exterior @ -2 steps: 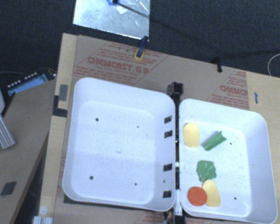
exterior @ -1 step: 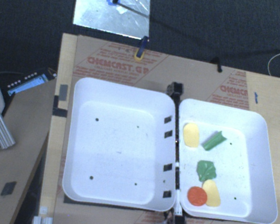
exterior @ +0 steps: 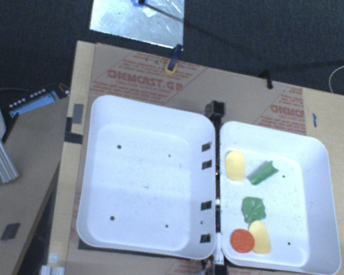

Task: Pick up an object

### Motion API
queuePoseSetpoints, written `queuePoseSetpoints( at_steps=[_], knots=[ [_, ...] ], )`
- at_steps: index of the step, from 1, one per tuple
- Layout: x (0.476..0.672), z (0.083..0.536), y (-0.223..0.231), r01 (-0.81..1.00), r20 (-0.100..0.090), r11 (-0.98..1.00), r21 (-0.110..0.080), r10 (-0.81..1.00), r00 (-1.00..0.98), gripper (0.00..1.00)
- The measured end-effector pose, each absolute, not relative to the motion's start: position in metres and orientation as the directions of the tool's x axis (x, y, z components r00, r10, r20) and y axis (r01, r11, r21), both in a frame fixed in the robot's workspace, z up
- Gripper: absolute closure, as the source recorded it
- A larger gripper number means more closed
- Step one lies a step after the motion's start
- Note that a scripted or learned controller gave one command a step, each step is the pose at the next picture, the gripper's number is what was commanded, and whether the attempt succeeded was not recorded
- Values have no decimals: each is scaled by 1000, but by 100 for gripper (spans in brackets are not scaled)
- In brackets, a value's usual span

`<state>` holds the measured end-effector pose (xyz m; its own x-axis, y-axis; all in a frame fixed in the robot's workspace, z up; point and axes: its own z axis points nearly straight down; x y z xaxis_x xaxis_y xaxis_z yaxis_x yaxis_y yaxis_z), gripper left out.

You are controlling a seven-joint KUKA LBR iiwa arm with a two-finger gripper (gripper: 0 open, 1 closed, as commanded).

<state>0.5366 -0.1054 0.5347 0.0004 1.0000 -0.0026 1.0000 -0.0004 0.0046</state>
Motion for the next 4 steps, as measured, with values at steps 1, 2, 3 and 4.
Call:
queuePoseSetpoints(
  at_steps=[1, 2, 3, 4],
  knots=[
    [535, 535, -104, 1000, -1, 3, 4, 1000, -3, 0],
    [535, 547, -104, 1000, -3, 6, 8, 1000, -6, 100],
    [514, 535, -152, 1000, -1, -1, 2, 1000, 1, 100],
    [517, 512, -209, 1000, -3, -2, 2, 1000, 2, 100]
  ],
)
